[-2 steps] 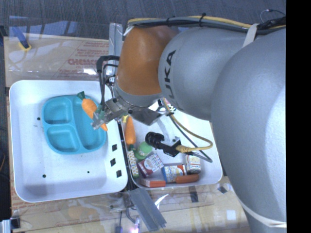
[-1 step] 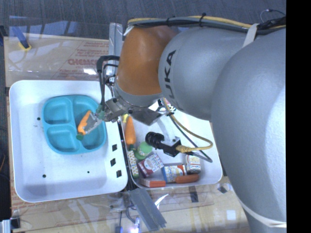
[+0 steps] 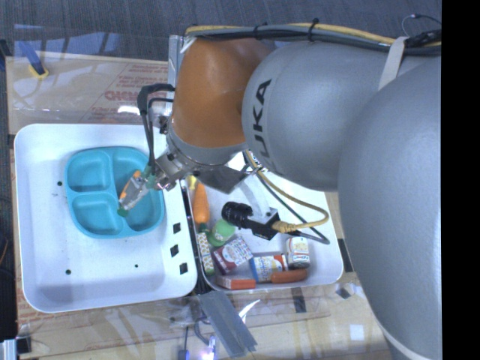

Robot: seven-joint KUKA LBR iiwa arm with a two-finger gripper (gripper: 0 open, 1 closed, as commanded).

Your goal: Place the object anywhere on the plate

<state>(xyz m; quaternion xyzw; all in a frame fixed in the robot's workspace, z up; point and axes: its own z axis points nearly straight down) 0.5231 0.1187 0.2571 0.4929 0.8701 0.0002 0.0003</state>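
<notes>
A blue divided plate [image 3: 101,190] lies in the left white bin [image 3: 45,276]. My gripper [image 3: 135,193] hangs over the plate's right edge, above its right-hand compartment. A small orange bit [image 3: 136,177] and a green bit [image 3: 122,211] show right at the gripper's tip. I cannot make out whether they are one object or whether it is held. The big grey and orange arm hides the back of the right bin.
The right bin [image 3: 330,272] holds an orange carrot [image 3: 200,201], a green round piece [image 3: 221,233], a small can [image 3: 298,252], a red sausage-like piece [image 3: 289,276] and several packets. A wall between the two bins [image 3: 187,253] stands just right of the gripper.
</notes>
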